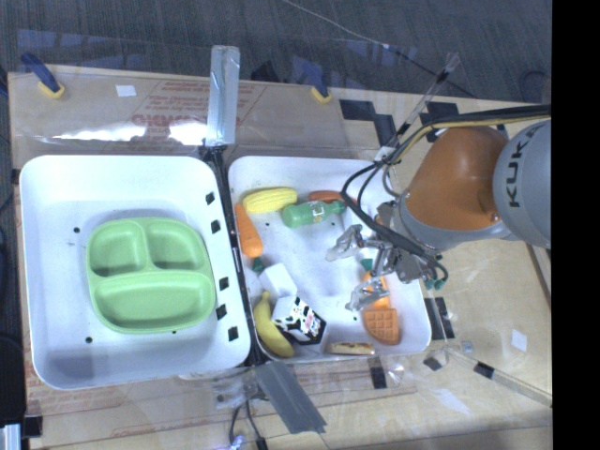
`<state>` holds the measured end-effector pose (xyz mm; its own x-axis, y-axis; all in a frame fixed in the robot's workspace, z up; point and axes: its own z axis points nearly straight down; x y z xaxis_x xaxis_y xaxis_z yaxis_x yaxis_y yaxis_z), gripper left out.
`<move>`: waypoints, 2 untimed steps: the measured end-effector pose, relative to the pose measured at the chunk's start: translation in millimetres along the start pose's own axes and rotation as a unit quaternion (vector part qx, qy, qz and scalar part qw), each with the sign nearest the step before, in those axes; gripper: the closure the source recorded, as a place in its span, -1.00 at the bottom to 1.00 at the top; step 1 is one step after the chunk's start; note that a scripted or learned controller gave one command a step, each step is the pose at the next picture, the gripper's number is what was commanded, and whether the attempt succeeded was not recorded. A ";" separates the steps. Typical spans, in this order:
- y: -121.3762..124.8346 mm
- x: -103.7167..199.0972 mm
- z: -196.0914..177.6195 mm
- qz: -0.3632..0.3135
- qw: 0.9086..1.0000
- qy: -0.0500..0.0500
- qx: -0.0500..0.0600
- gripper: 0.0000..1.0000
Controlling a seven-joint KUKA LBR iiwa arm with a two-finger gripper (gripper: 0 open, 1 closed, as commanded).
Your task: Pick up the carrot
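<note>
Carrot (248, 232) lying by right bin's left wall, well left of gripper (359, 268); fingers spreading apart, gripping nothing. Arm reading "KU".

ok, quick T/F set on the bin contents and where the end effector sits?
1. The carrot lies in the right bin, along its left wall. True.
2. The green divided plate sits in the right bin. False: it is in the left bin.
3. The end effector is over the right bin, apart from the carrot. True.
4. The corn cob lies beside the banana. False: the corn is near the bin's far left corner, the banana near its front edge.
5. The waffle lies at the right side of the right bin. True.
</note>
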<state>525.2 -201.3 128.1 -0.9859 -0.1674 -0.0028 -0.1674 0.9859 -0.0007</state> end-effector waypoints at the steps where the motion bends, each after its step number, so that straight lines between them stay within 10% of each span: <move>1: -7.2 -0.9 36.2 -0.094 0.996 0.002 -0.001 -1.00; 2: -5.3 -3.5 25.3 -0.097 0.995 0.001 -0.001 1.00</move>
<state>529.6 -205.9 102.8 -0.9347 -0.3553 -0.0015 -0.3553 0.9347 0.0009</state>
